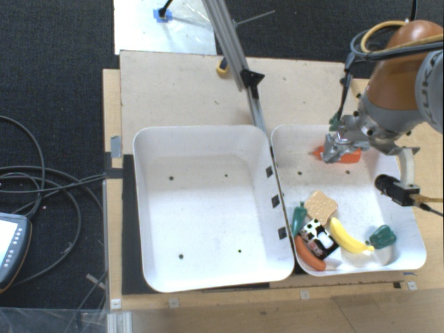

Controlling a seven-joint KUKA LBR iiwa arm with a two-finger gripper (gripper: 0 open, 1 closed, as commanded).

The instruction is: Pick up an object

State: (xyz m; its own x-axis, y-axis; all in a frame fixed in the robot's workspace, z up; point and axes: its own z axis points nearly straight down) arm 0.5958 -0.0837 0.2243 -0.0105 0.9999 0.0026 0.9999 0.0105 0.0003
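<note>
My gripper (338, 148) is low over the far side of the right bin (409, 255), directly on top of an orange object (350, 156) lying on the bin floor. The orange object pokes out on both sides beneath the gripper. Near the front of the same bin lies a cluster: a tan cracker-like piece (320, 205), a yellow banana (348, 238), a black-and-white block (316, 234), a red-orange piece (309, 253), a dark green piece (297, 218) and a teal piece (382, 237).
The left bin (149, 144) stands beside the right one, sharing a middle wall with black clips (275, 201). A slanted metal pole (232, 40) crosses the back of the bench. Cables and a pendant lie on the floor at left.
</note>
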